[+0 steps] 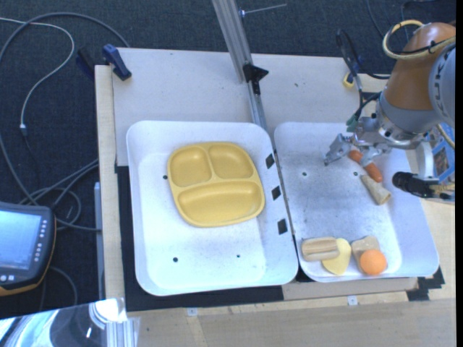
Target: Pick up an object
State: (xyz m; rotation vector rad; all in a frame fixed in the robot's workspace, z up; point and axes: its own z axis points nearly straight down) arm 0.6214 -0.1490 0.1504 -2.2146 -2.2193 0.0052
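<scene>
Grey arm with orange band (416,71): cut off by right edge. Small orange-red piece (355,155): partly hidden under claw (343,152), kind too small to tell, contact with claw unclear. Pale tan block (365,244): partly covered by orange ball (373,263) and yellow wedge (336,260). Dark screen in orange casing (22,244): cut by left edge. Slanted metal pole (228,20): cut by top edge.

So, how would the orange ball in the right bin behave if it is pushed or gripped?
The orange ball looks round and smooth, so it will probably roll if nudged and may slip from a pinch. It sits beside a tan block and a yellow wedge near the right bin wall, which may stop rolling but crowd a grasp.
</scene>
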